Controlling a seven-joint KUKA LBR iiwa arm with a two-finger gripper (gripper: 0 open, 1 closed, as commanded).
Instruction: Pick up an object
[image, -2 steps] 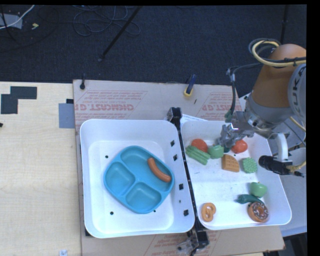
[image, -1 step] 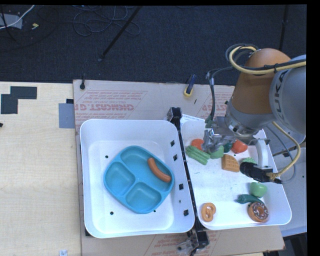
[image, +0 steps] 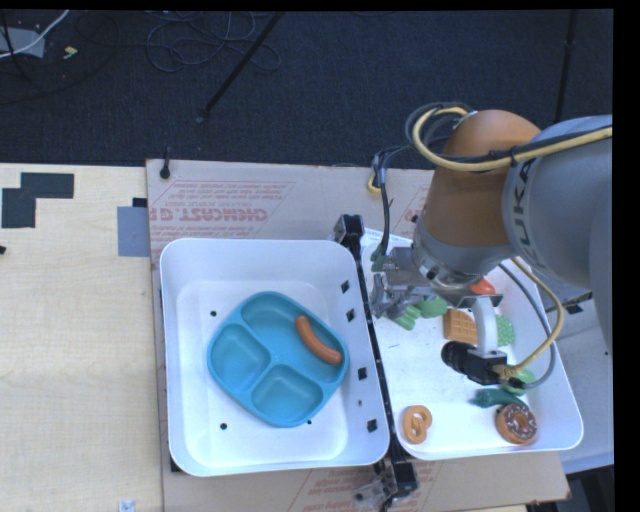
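Note:
My gripper (image: 393, 293) hangs low over the left part of the right bin (image: 560, 440), close to the divider between the bins. A green toy piece (image: 417, 312) lies just beside and below it; I cannot see whether they touch. Nothing shows between the gripper and that piece. Further right in the same bin lie a tan waffle-like square (image: 460, 325), another green piece (image: 504, 329) and a small red piece (image: 484, 287), partly hidden by the arm.
Near the right bin's front edge lie an orange ring (image: 415, 423), a brown sprinkled donut (image: 517, 423) and a teal piece (image: 492, 397). The left bin (image: 185, 300) holds a blue compartment plate (image: 240, 360) with an orange sausage (image: 319, 339) on it.

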